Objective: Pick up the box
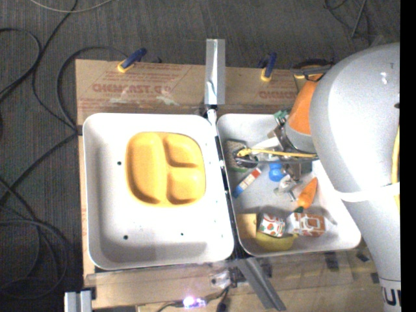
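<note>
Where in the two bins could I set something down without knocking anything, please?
The left bin has bare floor around the yellow tray, widest along its near edge and left side. The right bin is crowded: the arm covers its right part, with a marker, carrot, two boxes and a banana filling most of the rest.

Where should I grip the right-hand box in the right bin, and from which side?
Take the right box across its short sides, coming straight down from above. It lies flat near the bin's front wall, long axis left-right. The other box nearly touches its left end and a carrot lies just behind, so set the fingers front and back, probably easing in beside the carrot.
</note>
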Robot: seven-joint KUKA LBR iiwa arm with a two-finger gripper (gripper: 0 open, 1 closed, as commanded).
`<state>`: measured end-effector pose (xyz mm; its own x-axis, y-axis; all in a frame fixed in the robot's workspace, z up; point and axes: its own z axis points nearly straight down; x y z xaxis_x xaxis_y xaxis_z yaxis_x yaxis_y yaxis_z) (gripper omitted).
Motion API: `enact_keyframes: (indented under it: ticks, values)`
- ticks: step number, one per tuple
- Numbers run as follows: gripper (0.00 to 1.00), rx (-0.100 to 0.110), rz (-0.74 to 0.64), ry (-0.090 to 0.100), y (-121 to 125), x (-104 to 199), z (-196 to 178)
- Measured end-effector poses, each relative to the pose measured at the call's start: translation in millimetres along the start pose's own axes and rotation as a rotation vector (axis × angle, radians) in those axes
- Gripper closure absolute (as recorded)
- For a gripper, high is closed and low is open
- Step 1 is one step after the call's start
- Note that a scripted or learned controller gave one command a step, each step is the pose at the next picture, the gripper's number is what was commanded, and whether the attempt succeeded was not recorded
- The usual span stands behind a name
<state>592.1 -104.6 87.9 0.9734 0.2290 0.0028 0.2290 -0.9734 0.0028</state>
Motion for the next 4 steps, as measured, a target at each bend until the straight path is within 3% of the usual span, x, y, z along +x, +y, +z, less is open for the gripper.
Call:
enact_keyframes:
  ticks: [1,2,4]
  values:
    - [0.00,0.001,0.004,-0.003,13,53,1]
    - [1.00,-0.005,-0.004,-0.003,13,53,-9]
    - [1.00,-0.005,-0.014,-0.015,13,51,-24]
